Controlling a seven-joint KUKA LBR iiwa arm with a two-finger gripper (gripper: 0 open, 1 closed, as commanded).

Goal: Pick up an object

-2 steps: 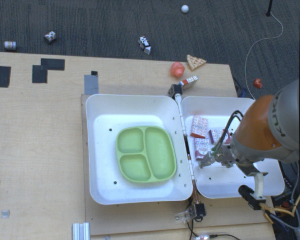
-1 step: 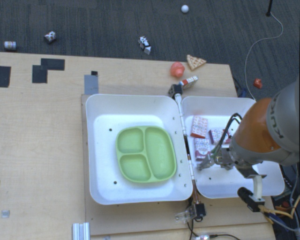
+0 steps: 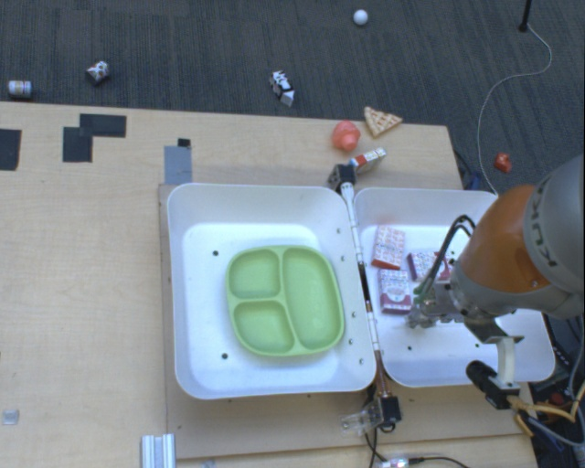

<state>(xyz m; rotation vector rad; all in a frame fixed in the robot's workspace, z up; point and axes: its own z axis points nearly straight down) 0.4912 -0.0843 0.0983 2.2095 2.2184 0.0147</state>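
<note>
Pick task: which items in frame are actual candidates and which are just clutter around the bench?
In play:
- gripper, low in the right bin
- red-and-white packets in that bin
- green divided plate in the left bin

Lying about:
- pink ball and pizza-slice toy on the bench top
- white ball and small bits on the carpet

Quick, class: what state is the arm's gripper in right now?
Gripper: low in the right bin beside the small red-and-white packets; open or closed cannot be told, and no object is visibly held.
</note>
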